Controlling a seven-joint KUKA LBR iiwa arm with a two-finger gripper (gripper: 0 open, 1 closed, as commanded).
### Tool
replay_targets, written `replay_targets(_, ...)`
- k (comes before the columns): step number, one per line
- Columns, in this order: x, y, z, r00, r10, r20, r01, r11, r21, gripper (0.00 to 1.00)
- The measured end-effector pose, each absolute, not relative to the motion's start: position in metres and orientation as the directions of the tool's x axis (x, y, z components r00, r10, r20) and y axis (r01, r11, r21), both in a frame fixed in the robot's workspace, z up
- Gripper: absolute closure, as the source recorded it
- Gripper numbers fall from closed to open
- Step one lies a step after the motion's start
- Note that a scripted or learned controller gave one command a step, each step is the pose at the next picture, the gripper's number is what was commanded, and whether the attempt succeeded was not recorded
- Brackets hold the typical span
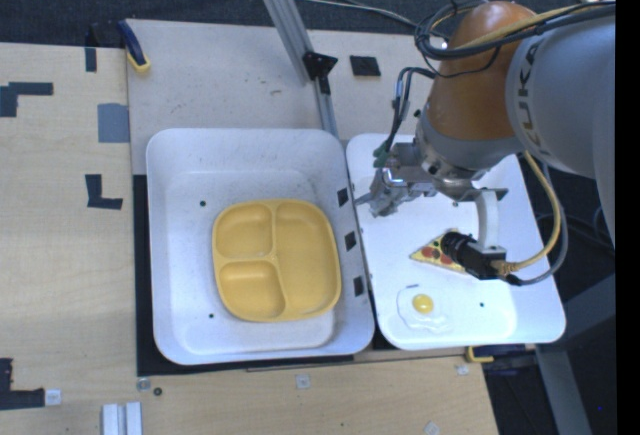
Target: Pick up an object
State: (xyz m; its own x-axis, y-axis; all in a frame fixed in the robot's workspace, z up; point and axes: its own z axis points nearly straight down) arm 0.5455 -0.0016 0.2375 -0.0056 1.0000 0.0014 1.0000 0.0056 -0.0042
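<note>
A toy pizza slice [436, 252] lies in the right bin [535, 315], near its middle. Closer to the front edge of that bin is a toy fried egg [422, 305]. My gripper [432, 221] hangs low over the right bin, just above and behind the pizza slice, under the grey and orange arm [480, 83]. A black part of it [474, 255] sits right beside the pizza slice's right end. The arm hides the back half of that bin. A yellow divided plate [275, 258] rests in the left bin [165, 223].
A slanted metal pole [290, 23] rises behind the two bins. The bins stand side by side with a narrow dark gap [352, 243] between them. A yellow cable [545, 223] loops off the arm's right side over the right bin.
</note>
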Motion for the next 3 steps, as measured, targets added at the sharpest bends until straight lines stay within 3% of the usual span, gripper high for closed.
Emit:
replay_targets(2, 0.511, 0.098, 0.233, -0.006, 1.000, 0.001, 1.000, 0.006, -0.004, 1.00)
replay_targets(3, 0.512, 0.095, 0.233, -0.003, 1.000, 0.000, 1.000, 0.003, -0.003, 0.00)
